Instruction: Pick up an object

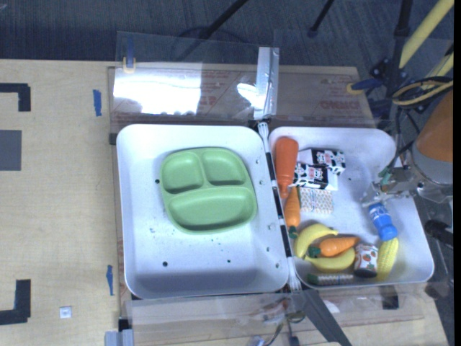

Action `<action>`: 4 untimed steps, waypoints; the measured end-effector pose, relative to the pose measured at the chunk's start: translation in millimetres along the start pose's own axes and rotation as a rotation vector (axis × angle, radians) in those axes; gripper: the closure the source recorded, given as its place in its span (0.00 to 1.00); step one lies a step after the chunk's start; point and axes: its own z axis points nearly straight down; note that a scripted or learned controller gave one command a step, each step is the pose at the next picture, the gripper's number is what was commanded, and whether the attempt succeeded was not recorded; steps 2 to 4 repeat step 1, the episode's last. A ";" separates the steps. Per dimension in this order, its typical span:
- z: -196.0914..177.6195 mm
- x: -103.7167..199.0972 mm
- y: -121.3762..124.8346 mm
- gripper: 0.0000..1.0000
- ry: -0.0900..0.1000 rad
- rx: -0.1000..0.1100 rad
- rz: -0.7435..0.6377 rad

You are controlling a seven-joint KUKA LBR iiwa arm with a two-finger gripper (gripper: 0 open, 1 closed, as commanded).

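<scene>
Where the right bin (360,141) holds the pickable clutter: two carrots, one large (286,161) at 11 o'clock, one small (336,246) atop one banana (315,238) at 7; one corn cob (389,256) at 5; one cow-print carton (318,168); one blue bottle (382,222). Gripper (392,181) at 3 o'clock rim; grip state: cannot tell. Left bin (137,215): one green divided plate (208,189).

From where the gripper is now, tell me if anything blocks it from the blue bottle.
Nothing visible does. The gripper sits at the right bin's right side, and the blue bottle lies just below it in the view, with bare bin floor between them.
</scene>
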 end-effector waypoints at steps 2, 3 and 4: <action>-102.3 66.7 3.6 1.00 -0.010 -0.001 0.101; -102.3 66.7 3.6 1.00 -0.010 -0.001 0.101; -102.3 66.7 3.6 1.00 -0.010 -0.001 0.101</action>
